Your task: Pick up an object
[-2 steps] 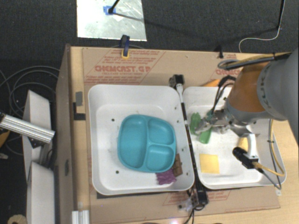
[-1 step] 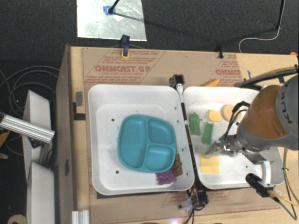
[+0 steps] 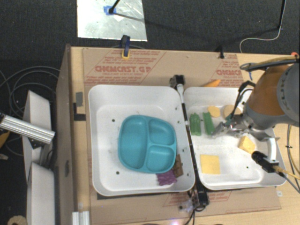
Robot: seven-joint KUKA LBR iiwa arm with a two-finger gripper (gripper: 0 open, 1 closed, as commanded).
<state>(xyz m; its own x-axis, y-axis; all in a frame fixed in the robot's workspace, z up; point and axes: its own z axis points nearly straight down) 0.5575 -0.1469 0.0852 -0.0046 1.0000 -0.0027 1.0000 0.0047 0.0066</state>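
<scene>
Grey and orange: the arm enters from the right, its gripper [image 3: 224, 127] low in the right bin [image 3: 234, 179], just beside two green blocks [image 3: 201, 123].
Jaws: their state cannot be told; the tip is small and blurred against the bin floor.
Candidate objects, right bin: the green blocks stand side by side close to the dividing wall; a yellow square [image 3: 210, 164] lies flat nearer the front; a yellow wedge [image 3: 246, 145] sits beside the arm's wrist; pale round pieces [image 3: 220, 111] lie toward the back.
Left bin [image 3: 108, 102]: holds a teal divided plate [image 3: 146, 143], with a purple piece [image 3: 164, 177] and a brown piece [image 3: 178, 167] at the plate's front edge.
Step in hand: judged as the approach to a grasp on the nearer green block; nothing is seen gripped.
Method advised: centre the tip over one block alone, straddling its narrow width, so the neighbouring block is not caught or shoved.
Risk: the blocks sit near the wall, so a push could wedge them against it.
Check: confirm the block rises with the tip before counting the pick as made.
</scene>
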